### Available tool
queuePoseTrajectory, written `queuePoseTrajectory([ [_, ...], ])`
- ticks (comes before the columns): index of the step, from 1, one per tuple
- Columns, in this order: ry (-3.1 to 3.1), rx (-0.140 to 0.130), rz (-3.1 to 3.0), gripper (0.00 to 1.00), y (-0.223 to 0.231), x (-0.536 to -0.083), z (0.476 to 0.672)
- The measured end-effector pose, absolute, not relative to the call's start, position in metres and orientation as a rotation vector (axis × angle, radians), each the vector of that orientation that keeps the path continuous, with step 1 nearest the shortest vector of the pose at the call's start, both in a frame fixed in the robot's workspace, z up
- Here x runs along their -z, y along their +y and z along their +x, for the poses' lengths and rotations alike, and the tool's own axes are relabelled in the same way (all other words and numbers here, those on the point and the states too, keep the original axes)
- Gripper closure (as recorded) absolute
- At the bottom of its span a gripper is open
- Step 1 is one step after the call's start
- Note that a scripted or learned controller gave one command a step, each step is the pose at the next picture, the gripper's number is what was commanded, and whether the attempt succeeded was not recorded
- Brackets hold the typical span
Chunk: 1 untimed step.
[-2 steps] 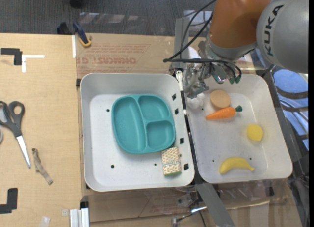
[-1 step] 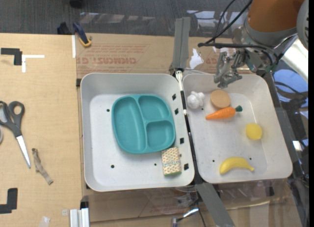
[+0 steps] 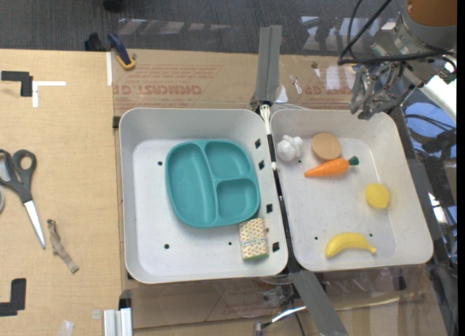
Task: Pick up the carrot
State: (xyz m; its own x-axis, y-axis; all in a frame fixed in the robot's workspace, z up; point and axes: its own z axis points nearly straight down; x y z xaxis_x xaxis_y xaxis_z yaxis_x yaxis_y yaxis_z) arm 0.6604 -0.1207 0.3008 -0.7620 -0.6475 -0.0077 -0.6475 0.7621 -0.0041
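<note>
**Carrot lies in the right bin, tool above the bin's far corner**

The carrot (image 3: 328,168) lies flat in the upper half of the right bin (image 3: 407,204), its orange body pointing left and its green stub to the right. Nothing grips it. Just above it, touching or nearly so, sits a round tan disc (image 3: 326,145). To the left of that, close to the bin's inner wall, is a small white lump (image 3: 290,148). Below and to the right of the carrot rests a yellow lemon (image 3: 377,196), well apart from it, and nearer the front wall lies a banana (image 3: 349,244).

The tool (image 3: 372,98) hangs over the far right corner of the right bin, up and to the right of the carrot, with nothing between its fingers. Whether they stand wide or narrow I cannot tell; the dark parts blur together there.

The left bin (image 3: 142,204) holds a teal divided plate (image 3: 213,182), and a small patterned box (image 3: 254,239) lies just off its lower right corner. On the tabletop (image 3: 65,182) to the left lie a pair of scissors (image 3: 24,189).
</note>
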Motion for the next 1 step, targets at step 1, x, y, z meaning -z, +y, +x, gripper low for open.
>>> queuePoseTrajectory([
  [1,2.941,0.001,-1.081,0.0,-0.1206,-0.3007,0.6603],
])
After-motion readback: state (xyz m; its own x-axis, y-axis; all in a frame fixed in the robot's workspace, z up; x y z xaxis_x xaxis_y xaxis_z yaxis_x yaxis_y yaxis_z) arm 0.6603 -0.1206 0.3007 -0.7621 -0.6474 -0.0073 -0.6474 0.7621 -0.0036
